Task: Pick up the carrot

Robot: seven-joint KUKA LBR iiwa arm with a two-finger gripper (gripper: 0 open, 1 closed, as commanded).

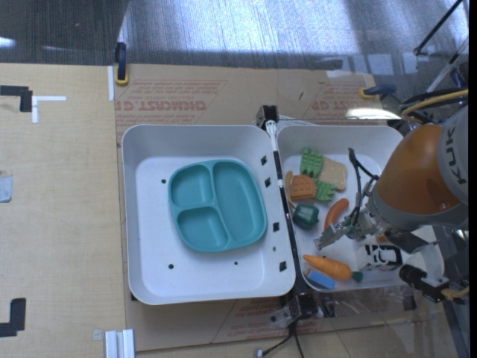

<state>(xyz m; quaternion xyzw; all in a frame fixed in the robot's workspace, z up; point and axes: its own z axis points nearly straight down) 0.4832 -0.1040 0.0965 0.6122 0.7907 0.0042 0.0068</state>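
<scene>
Claw: we are seeing the metal two-finger gripper (333,233) hanging over the right shallow white bin (387,136), its fingers standing narrowly apart and gripping nothing.
Carrot: we are finding the orange carrot with a green stub (330,266) lying near the front wall of that bin, just below the claw and apart from it, touching a small blue block (321,280).
Neighbours: we are noting a reddish-orange sausage-shaped piece (336,211) just beside the fingers and a dark green pepper (305,215) to its left.
Left bin: we are seeing a teal divided plate (217,205) resting in the left white bin (141,222).

At the right edge of the frame you can read the letters "KU" on the grey arm (456,151). The red print on the cardboard (171,104) is not readable.
</scene>
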